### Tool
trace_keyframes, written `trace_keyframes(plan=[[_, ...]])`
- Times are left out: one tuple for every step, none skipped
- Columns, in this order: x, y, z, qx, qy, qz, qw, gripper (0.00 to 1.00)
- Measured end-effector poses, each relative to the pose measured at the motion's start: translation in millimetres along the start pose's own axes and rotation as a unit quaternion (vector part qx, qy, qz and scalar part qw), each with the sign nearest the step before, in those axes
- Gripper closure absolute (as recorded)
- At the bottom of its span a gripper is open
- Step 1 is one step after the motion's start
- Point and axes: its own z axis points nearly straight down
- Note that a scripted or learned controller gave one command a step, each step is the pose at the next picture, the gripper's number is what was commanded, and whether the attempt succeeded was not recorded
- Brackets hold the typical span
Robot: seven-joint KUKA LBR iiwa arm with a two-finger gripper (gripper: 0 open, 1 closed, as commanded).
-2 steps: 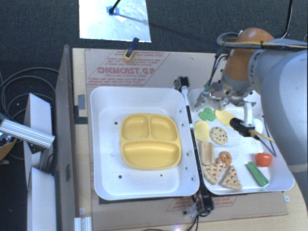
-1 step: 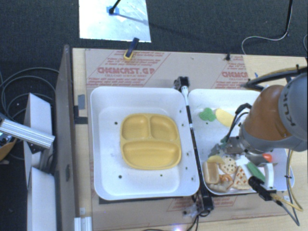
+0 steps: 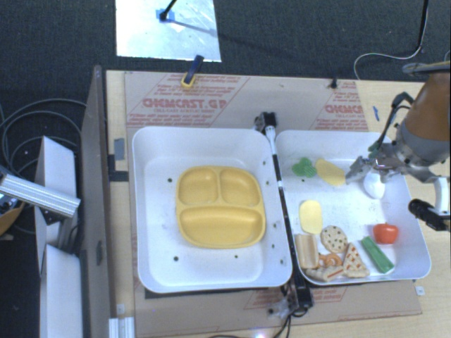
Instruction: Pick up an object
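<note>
Two bins: shallow white trays side by side on the bench, the left bin (image 3: 151, 189) and the right bin (image 3: 416, 259) touching along a middle seam.
Left bin: holds a yellow divided plate (image 3: 220, 206) with three compartments, lying flat near the centre.
Right bin, upper part: a green leafy piece (image 3: 304, 166) just beside a pale yellow oblong piece (image 3: 330, 172); a white egg-shaped piece (image 3: 373, 186) lies to their right.
Right bin, middle: a yellow oval piece (image 3: 311, 216) near the seam; a red tomato (image 3: 385, 233) well to its right.
Right bin, lower part: a tan bread slice (image 3: 306, 250), a chocolate-chip cookie (image 3: 333, 239), a pretzel (image 3: 328, 260), a pizza wedge (image 3: 354, 262) and a green stick (image 3: 378, 254), crowded together along the near wall.
Arm: grey with an orange band (image 3: 430, 111), reaching in from the right over the upper part of the right bin.
Gripper (image 3: 371, 169): low over the bin, its fingers spread apart, one dark fingertip (image 3: 354, 167) near the pale yellow oblong piece, the white egg-shaped piece directly under the wrist side; nothing is seen clamped between the fingers.
</note>
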Motion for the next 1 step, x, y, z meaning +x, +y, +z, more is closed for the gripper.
trace_keyframes(plan=[[55.5, 68.5, 60.5, 0.005, 0.006, -0.006, 1.0000, 0.00]])
